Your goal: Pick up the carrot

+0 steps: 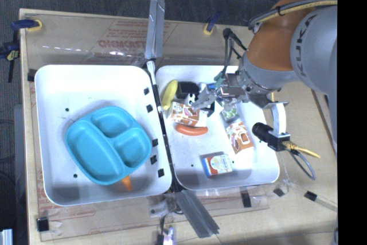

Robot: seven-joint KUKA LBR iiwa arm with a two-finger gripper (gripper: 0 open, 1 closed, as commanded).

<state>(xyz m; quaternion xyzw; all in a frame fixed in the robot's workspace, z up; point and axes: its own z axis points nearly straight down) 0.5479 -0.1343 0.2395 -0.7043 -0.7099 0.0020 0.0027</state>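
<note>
Under the blue plate (pixel 109 143) in the left bin (pixel 51 86), the carrot (pixel 126 183) lies untouched; the end effector (pixel 202 101) hovers far away, grip state unclear

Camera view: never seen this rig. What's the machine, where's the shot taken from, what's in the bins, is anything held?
One camera, fixed above the bench, looks down at a slant on two shallow white bins side by side. The grey machine with the orange band is a robot arm reaching in from the right. Its claw is low over the right bin, among the items; I cannot tell from here whether it holds anything.

The left bin holds a blue divided plate. A small orange piece peeks out from under the plate's near edge, likely the carrot it has to pick up.

The right bin holds a yellow banana, a reddish sausage, a small carton and a few printed packets.
</note>
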